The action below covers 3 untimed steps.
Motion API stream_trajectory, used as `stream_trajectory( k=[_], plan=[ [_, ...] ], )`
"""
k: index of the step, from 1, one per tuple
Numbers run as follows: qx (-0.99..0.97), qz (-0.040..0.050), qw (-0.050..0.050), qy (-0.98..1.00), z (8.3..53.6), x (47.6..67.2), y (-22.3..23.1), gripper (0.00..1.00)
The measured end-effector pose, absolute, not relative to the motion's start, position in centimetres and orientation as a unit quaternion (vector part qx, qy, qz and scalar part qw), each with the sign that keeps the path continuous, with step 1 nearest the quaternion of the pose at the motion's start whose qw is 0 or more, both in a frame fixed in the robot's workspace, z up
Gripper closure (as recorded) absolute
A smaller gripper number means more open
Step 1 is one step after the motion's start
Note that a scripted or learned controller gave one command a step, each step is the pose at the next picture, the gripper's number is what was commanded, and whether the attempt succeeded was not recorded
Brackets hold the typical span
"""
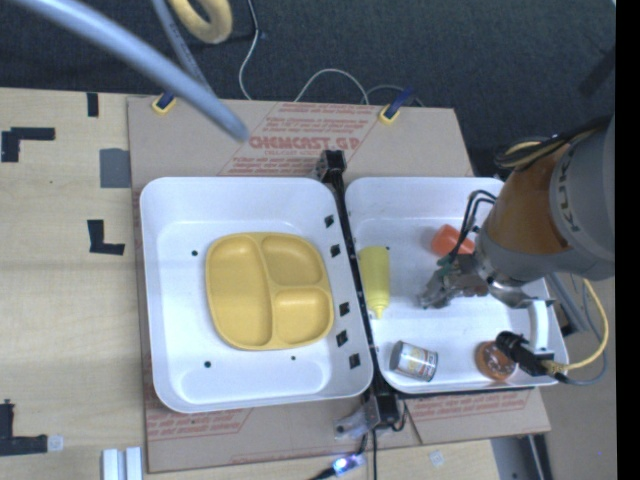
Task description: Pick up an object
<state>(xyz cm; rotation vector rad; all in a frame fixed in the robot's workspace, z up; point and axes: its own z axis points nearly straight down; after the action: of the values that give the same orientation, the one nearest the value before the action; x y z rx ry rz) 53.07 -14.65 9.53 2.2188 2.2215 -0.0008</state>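
Small tin can (412, 361) by right bin's (400, 196) front edge: rigid, light, slick; grasp across sides. End effector (440, 290) aperture indeterminate.

Yellow plate (268, 290), yellow bottle (375, 278) — white bins (160, 268).

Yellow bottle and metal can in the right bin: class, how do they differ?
The yellow bottle is plain yellow; the metal can is silvery with a label. The bottle is longer and lies by the divider, pointing up the view; the can is stubby and lies nearer the front wall. Both lie on their sides, away from the pincer.
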Motion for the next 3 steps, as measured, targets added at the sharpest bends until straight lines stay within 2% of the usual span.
stream_trajectory(
  k=[1,2,3],
  plan=[
    [0.706,0.0009,0.001,0.708,13.8,53.1,-14.0,1.00],
    [0.707,0.0014,0.002,0.708,20.1,53.3,-14.4,1.00],
    [0.707,0.0009,0.001,0.708,23.6,53.4,-14.4,1.00]
  ],
)
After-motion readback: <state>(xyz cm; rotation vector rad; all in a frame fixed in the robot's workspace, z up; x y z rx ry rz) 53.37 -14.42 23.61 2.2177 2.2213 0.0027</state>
